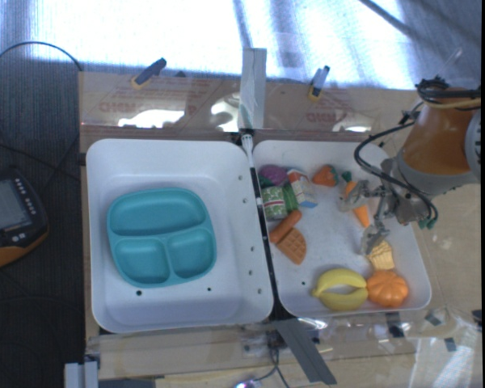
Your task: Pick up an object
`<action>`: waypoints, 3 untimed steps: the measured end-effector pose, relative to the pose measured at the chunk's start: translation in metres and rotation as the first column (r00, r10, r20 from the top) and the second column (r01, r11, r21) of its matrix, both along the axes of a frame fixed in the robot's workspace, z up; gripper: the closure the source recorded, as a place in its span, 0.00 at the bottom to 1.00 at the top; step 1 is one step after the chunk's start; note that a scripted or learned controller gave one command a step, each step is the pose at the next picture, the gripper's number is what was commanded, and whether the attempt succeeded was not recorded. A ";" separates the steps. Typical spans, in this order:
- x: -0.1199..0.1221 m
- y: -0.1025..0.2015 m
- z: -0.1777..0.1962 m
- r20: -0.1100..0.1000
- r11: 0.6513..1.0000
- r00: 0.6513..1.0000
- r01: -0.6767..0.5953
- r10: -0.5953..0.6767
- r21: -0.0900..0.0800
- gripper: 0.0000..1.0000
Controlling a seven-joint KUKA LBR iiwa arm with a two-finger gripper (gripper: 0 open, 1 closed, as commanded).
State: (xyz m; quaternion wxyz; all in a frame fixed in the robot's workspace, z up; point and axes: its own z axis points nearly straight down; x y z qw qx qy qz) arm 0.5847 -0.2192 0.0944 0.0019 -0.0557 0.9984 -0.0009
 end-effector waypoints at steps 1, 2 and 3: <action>0.002 0.001 0.010 0.003 1.000 1.000 -0.002 0.002 -0.003 1.00; 0.088 0.012 -0.003 0.011 0.973 0.973 0.229 -0.229 0.001 1.00; 0.048 0.061 0.108 0.000 0.838 0.838 0.546 -0.546 0.001 1.00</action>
